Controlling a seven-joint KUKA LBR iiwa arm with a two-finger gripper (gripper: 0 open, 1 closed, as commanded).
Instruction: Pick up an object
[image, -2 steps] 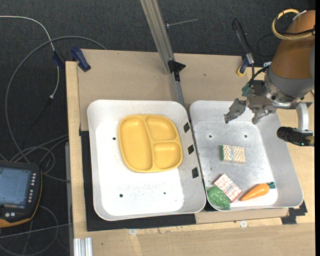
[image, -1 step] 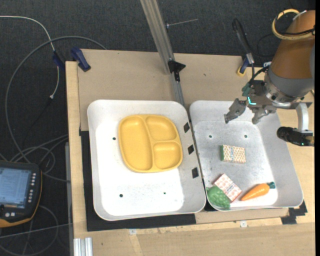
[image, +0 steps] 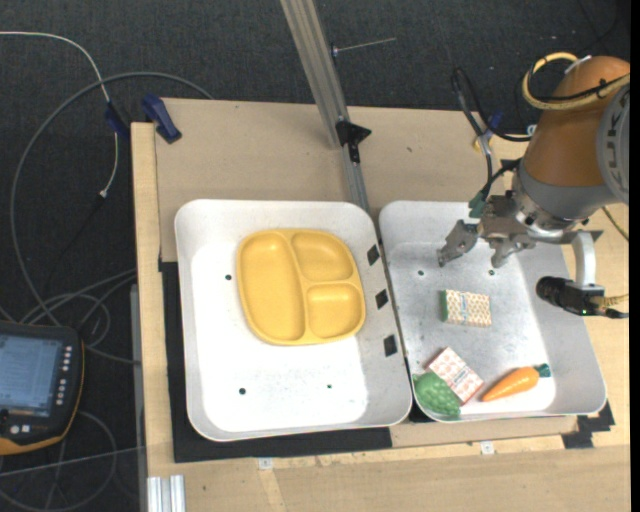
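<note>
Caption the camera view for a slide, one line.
Open gripper above the right bin holding a patterned box, carrot and green toy; yellow tray in left bin.

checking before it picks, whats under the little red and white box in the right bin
The red and white box overlaps a green item, so part of that item is covered. The carrot lies beside it, apart.

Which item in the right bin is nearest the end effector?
The pale checkered packet, lying just below the end effector; the other three sit at the bin's near edge.
</note>
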